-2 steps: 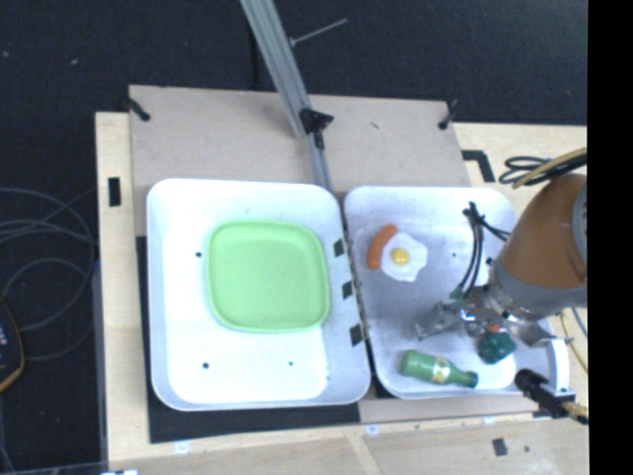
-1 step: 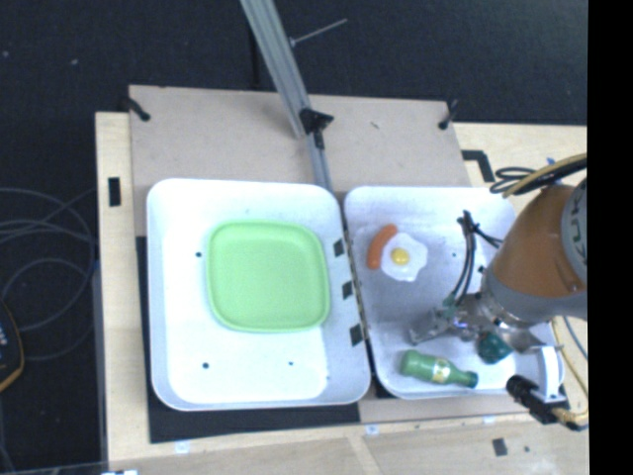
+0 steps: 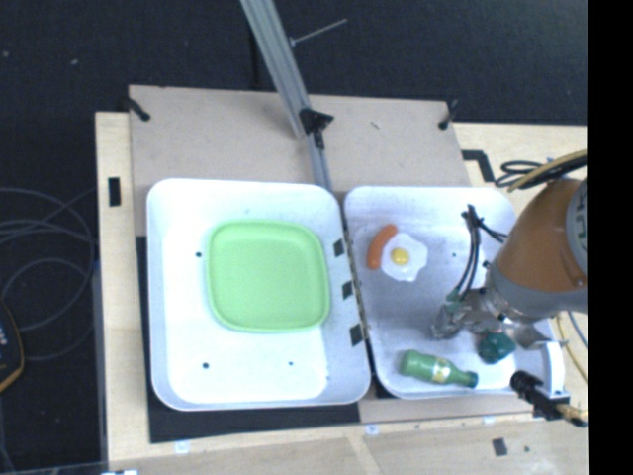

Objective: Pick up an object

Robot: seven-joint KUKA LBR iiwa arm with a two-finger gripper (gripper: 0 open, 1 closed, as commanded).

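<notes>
Gripper point(image 3: 457, 322) low in the right bin point(image 3: 435, 216), nothing lifted.
Finger state unclear; green bottle point(image 3: 436, 368) lies near, ungrasped.

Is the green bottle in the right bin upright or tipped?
Tipped: the green bottle lies on its side on the right bin floor, neck pointing right.

You see a pale wooden bench point(image 3: 247, 146) on a dark floor point(image 3: 59, 38), a grey metal pole point(image 3: 277, 52) slanting across its far edge, loose black cables point(image 3: 40, 255) at left, even overhead light.
</notes>
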